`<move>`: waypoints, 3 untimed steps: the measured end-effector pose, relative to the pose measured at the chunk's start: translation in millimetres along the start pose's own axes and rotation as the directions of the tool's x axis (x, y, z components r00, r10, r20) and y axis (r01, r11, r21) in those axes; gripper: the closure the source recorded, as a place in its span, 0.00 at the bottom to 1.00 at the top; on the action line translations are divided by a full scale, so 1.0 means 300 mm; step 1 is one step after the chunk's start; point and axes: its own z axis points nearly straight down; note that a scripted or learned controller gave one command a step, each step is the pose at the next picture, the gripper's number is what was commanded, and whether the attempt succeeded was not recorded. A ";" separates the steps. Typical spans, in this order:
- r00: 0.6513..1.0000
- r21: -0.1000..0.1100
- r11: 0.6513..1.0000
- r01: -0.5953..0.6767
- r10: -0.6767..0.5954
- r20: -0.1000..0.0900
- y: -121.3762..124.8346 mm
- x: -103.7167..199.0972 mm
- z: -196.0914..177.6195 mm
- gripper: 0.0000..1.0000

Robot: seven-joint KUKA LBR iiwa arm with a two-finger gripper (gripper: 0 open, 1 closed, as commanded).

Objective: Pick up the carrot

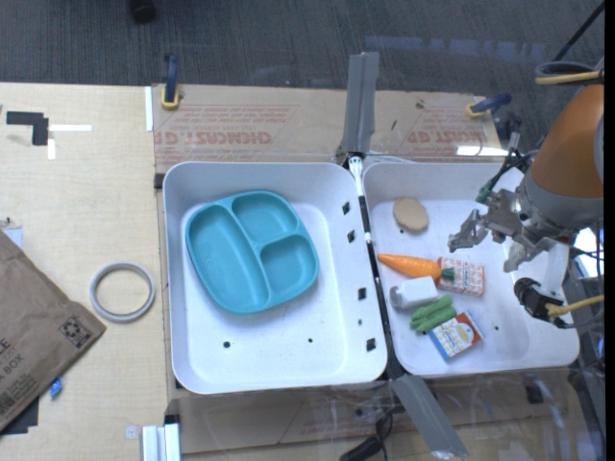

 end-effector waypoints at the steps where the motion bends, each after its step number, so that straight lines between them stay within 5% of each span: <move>1: 0.996 -0.014 0.996 -0.090 0.090 -0.003 -0.005 0.140 0.226 0.00; 2: 0.999 -0.028 0.999 0.034 -0.035 -0.003 -0.078 0.119 0.222 0.00; 3: 0.986 -0.026 0.985 -0.169 0.168 -0.009 -0.053 0.133 0.222 0.00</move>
